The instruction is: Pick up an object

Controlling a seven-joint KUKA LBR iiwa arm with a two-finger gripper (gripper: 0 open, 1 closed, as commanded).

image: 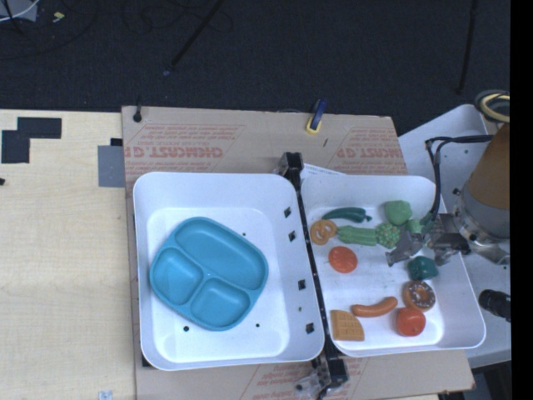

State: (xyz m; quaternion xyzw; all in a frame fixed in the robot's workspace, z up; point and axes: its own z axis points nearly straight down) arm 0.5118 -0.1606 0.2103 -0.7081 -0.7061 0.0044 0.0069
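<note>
Gripper (405,250) low over right bin (454,336), finger state: cannot tell | beside it: broccoli (387,235), dark teal piece (423,267) | farther: red tomato (342,259), sausage (374,308), cracker (347,326) | left bin (166,348): blue divided plate (208,272)

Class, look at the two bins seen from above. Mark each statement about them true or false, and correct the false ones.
1. The blue tray lies in the left bin. True.
2. The sausage lies in the left bin. False: it is in the right bin.
3. The gripper is over the right bin. True.
4. The tray is full of toys. False: its compartments are bare.
</note>
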